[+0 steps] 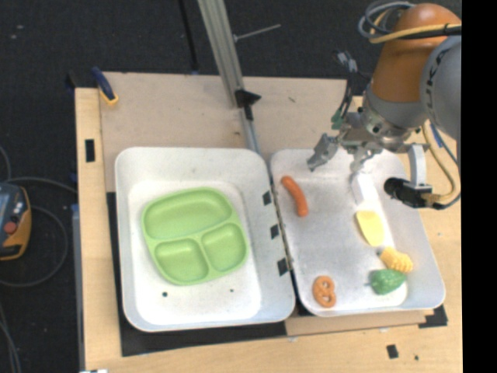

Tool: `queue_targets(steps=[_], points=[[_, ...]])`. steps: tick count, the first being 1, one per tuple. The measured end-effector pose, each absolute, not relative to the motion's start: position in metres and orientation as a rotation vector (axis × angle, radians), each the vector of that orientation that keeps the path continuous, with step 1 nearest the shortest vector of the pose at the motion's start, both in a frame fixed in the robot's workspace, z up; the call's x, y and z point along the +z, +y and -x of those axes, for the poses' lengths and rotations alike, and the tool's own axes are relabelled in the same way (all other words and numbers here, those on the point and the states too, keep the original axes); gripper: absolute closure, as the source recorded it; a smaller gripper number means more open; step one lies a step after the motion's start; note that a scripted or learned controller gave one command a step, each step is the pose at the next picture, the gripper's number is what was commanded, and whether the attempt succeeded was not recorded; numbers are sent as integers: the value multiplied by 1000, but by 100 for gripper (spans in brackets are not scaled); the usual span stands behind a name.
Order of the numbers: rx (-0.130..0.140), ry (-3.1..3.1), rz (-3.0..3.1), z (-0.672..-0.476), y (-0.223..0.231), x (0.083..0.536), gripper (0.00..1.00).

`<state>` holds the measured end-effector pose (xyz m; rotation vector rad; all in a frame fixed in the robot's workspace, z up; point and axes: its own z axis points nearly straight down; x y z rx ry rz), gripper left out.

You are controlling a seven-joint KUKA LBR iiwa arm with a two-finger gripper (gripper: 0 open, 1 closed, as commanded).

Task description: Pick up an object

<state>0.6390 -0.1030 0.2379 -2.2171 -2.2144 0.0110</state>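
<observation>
In the right bin (334, 239) lie an orange sausage (294, 195) near its left wall, a pale yellow wedge (371, 226), a yellow corn piece (397, 259), a green leafy toy (386, 280) and a small orange pretzel (324, 290). My gripper (342, 162) hangs above the bin's far end, open, one finger (320, 155) pointing left and the other finger (362, 179) reaching down toward the yellow wedge. Nothing sits between the fingers. The sausage lies to the lower left of the gripper.
The left bin (132, 286) holds a green divided plate (194, 235). A tilted aluminium post (224, 45) rises behind the bins. The arm's orange band (411, 29) fills the upper right. A black cable fitting (404, 191) hangs by the right bin's right wall.
</observation>
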Motion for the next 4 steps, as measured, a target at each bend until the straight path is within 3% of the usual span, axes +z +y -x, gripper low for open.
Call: queue_targets(steps=[1, 4], points=[[0, -2224, 2221, -641, -103, 245, 0], [5, -2218, 2223, -637, -118, 101, 0]])
